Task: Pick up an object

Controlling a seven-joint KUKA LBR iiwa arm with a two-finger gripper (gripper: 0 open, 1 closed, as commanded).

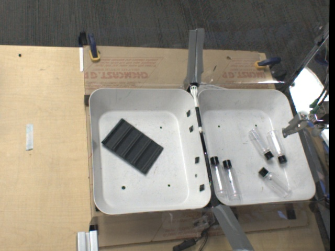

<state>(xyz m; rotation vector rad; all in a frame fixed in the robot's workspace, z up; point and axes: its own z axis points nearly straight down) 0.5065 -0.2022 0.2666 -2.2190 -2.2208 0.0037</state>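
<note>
Black ribbed tray mid-bin, vials near rim

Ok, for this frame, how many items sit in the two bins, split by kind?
Clear vials with black caps: 5, all in the right bin
Dark ribbed rack: 1, in the left bin
Total: 6

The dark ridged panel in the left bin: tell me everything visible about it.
The dark ridged panel is a flat, charcoal-grey rectangle with parallel grooves along its length, and looks like matte plastic. It lies flat on the floor of the left bin, turned diagonally, its long axis running from upper left to lower right. Only the bin touches it.
</note>
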